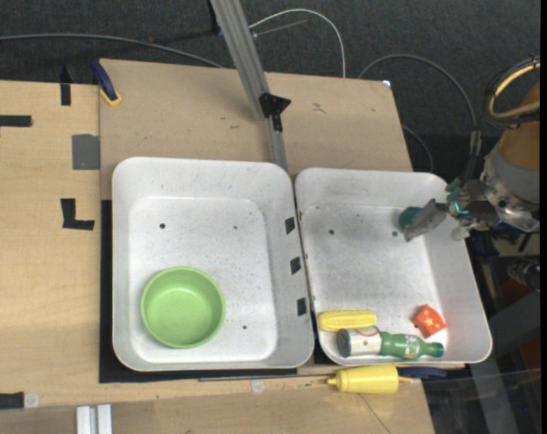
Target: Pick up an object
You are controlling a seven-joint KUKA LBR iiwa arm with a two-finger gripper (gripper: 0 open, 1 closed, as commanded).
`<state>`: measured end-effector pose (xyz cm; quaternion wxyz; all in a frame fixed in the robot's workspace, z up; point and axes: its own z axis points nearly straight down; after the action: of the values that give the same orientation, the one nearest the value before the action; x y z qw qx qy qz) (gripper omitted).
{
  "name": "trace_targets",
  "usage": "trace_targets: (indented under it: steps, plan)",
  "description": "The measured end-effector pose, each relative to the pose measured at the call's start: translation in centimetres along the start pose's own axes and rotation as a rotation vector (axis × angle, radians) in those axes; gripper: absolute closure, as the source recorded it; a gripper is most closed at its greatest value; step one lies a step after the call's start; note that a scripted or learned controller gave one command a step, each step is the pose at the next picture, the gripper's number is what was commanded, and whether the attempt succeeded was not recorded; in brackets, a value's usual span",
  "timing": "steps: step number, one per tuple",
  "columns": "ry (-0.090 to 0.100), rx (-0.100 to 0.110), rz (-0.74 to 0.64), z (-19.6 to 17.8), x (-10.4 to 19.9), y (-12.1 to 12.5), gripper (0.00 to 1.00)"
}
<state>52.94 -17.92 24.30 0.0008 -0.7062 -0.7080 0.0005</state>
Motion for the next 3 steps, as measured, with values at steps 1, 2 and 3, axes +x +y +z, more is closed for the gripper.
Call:
trace_targets:
  steps: [1,2,3]
  plan:
    - [0.0,-0.001,0.0,0.0,0.0,0.0,0.0]
    - [0.0,0.004,0.002,4.6,-0.7,-0.2,0.0]
    - [0.001,0.006,0.001,11.0,-0.6,0.0,0.0]
